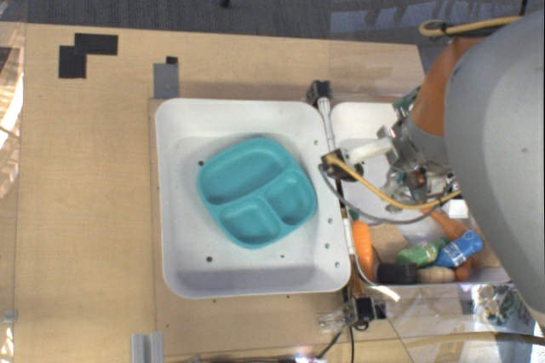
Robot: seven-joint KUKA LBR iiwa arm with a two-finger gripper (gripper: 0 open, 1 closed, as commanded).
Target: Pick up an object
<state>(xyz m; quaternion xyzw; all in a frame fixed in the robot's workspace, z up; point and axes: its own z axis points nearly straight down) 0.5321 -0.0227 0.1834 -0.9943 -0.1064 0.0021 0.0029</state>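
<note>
Toys are lying heaped in the near end of the right bin [362, 121], and that is where I am looking for something to pick up. The carrot [363, 244] is lying against the bin's left wall, long axis running near to far; I judge it a light, stiff plastic piece, smooth and a little slippery, so I would be closing across its thick middle, not the tapering tip. Just right of it a green thing [419, 254] is sitting among the pile, a blue bottle [464, 248] is resting to its right, a black block [397, 273] is lying at the near edge, and a tan lump [437, 274] is sitting beside that block. All of them look small, light and hard, none fragile as far as I can judge, though they are touching one another, so a grasp on one is likely nudging its neighbours. My gripper [407, 179] is hanging over the middle of the right bin, just beyond the pile, with a yellow cable [375, 186] looping by it; my own wrist is hiding the tips, so I cannot tell whether I am wide or narrow, and I am seeing nothing held. Counting: two white bins, one teal divided plate [255, 191] alone in the left bin [183, 131], one carrot, one green thing, one blue bottle, one black block, one tan lump, with more orange bits partly hidden under my arm.
</note>
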